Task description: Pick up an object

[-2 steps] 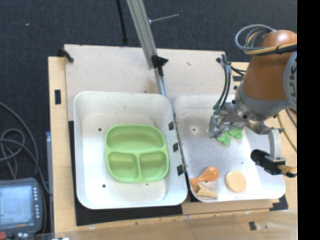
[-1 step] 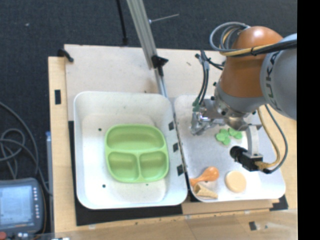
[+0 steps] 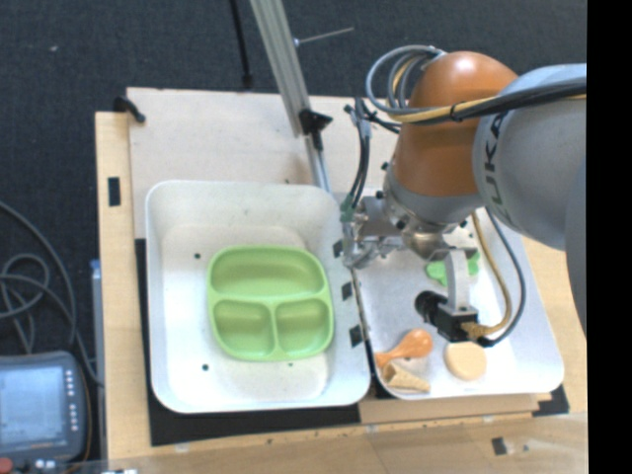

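While the arm [image 3: 538, 156] leans in over the right bin, the camera looks down at a slant on a pale wooden bench [image 3: 212, 136] bearing two shallow white bins side by side. Farthest to the view's left of the gripper lies the left bin [image 3: 176, 255]. In it, well apart from the gripper and lower in the view, a green plate [image 3: 269, 301] rests flat. The plate has three compartments: one long one across the top and two smaller ones below.

The gripper [image 3: 363, 245] hangs beneath the arm's orange band, just at the ridge where the two bins meet, close to the inner wall of the left bin. Whether it is open or closed cannot be told from this angle, and nothing can be seen in its grasp.

To the view's right of the gripper is the right bin [image 3: 528, 358], which holds the small things. Below the gripper and slightly to its right, near the bin's front edge, a tan waffle cone [image 3: 405, 373] lies on its side, touching an orange piece [image 3: 415, 345] just above it. A green piece [image 3: 437, 269] lies right of the gripper at about its level. It is partly hidden by the robot's hardware, so its shape cannot be told. Farther right again, just beside the cone and apart from the gripper, sits a pale round disc [image 3: 465, 361].
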You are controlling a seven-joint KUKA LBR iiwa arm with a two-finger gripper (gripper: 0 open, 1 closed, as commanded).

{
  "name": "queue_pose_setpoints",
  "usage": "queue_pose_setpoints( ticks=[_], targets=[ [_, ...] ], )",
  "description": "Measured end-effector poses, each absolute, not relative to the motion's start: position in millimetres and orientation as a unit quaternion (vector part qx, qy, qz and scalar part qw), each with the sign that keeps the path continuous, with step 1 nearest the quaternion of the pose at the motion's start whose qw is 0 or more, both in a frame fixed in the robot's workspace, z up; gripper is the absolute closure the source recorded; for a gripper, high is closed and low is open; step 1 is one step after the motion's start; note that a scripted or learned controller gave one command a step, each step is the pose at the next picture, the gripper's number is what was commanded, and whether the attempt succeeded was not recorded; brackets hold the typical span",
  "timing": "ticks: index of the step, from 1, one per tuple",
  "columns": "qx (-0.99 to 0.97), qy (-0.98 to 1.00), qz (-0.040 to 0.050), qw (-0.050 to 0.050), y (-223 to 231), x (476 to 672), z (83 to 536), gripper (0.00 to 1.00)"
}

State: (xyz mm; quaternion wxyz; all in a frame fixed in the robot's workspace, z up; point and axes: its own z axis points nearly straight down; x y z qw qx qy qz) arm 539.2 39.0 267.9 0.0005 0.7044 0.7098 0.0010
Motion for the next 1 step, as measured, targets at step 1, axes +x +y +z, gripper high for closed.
queue_pose_setpoints(
  ticks=[1],
  targets=[
    [0.705,0.710,-0.0009,-0.001,88.6,541.8,241.9,1.00]
  ],
)
